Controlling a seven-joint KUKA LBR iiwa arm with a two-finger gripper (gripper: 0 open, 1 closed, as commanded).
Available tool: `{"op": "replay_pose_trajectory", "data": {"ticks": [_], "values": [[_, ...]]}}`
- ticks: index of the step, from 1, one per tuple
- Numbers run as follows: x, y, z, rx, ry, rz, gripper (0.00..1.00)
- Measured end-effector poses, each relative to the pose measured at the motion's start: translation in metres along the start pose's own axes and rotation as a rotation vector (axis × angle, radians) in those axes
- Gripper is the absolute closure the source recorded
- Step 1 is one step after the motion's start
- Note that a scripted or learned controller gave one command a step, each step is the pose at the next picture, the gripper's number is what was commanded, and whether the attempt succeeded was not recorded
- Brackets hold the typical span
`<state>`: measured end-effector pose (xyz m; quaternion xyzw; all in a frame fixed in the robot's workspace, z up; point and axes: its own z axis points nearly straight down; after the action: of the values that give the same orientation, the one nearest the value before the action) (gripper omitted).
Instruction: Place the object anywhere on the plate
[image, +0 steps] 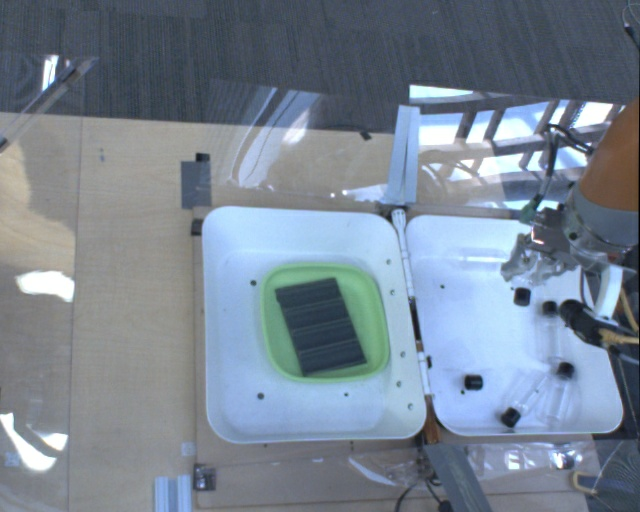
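While a ribbed dark slab (320, 326) covers the green plate (375, 320), the gripper's (527, 268) grip looks unclear.

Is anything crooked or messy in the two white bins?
A little. The dark ridged block sits on the green plate in the left bin, turned slightly askew to the plate's edges. In the right bin, small black caps lie scattered, and clear tube-like pieces lie tipped near the front corner. Nothing looks spilled or broken.

No legible text or labels anywhere
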<state>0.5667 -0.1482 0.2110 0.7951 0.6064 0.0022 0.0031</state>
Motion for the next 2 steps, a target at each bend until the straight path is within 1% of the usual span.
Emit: {"op": "replay_pose_trajectory", "data": {"ticks": [1, 2], "values": [[0.076, -0.075, 0.026, 0.005, 0.002, -0.149, 1.0], [0.142, -0.038, 0.026, 0.002, 0.003, -0.257, 1.0]]}}
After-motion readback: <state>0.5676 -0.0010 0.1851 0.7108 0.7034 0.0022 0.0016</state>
